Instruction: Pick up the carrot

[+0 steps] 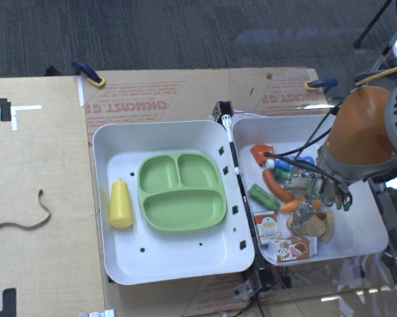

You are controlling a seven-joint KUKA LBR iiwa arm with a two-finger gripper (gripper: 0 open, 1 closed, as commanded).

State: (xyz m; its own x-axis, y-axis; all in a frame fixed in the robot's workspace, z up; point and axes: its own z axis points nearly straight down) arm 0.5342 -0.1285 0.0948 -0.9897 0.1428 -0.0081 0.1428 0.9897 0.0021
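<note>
A yellow bottle [120, 204] and green plate [182, 191] sat in the left bin [114, 257]; in the crowded right bin [371, 241], the carrot [292, 205] lay beside the gripper [310, 206], whose grip could not be told; neighbouring items risked a mistaken grab

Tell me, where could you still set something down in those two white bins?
Left bin: bare floor around the green divided plate and yellow bottle, widest along its near edge. Right bin: crowded under the gripper; bare along its right side.
</note>
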